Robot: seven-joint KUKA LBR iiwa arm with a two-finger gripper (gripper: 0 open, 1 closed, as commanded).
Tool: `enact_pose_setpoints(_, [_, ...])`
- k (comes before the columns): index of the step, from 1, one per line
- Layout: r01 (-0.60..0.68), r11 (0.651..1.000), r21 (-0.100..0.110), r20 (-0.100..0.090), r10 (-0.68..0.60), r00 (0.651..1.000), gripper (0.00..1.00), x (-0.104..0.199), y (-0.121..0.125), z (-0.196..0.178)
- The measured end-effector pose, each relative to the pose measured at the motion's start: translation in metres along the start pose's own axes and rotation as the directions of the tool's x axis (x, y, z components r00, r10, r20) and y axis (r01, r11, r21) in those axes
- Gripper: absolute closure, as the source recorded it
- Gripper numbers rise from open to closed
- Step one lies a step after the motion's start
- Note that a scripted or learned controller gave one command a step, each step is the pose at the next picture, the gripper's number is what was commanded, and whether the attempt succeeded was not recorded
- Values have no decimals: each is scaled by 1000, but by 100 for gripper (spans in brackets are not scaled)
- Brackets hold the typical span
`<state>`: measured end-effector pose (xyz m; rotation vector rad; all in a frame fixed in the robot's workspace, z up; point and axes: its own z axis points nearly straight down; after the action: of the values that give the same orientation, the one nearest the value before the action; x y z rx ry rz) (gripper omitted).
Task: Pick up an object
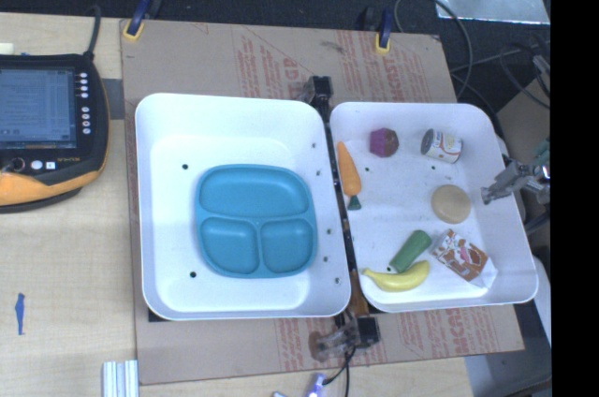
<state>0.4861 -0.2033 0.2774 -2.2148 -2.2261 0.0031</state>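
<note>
White right bin [412, 119]: claw [510, 183] at its right rim, holding nothing; spread cannot be told.

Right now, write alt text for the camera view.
Two white bins sit side by side: the left bin holds a blue divided plate, the right bin a carrot, banana, can and other small items. A gripper hovers at its right rim.

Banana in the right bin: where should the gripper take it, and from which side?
Judging by its pose, grip the banana mid-length from above, fingers across its narrow width. It lies flat, long axis left-right, by the bin's near wall. The green piece touches its top, so the fit looks tight there.
</note>
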Motion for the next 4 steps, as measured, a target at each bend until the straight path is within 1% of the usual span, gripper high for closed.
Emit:
enact_pose_setpoints(1, [3,1000,3,0,-3,1000,0,66,18,105])
enact_pose_setpoints(2, [2,1000,-4,0,-2,1000,0,87,-4,173])
enact_pose_setpoints(3, [1,1000,-8,4,-1,1000,0,110,24,183])
enact_pose_setpoints(4, [1,1000,1,0,-1,1000,0,110,-9,186])
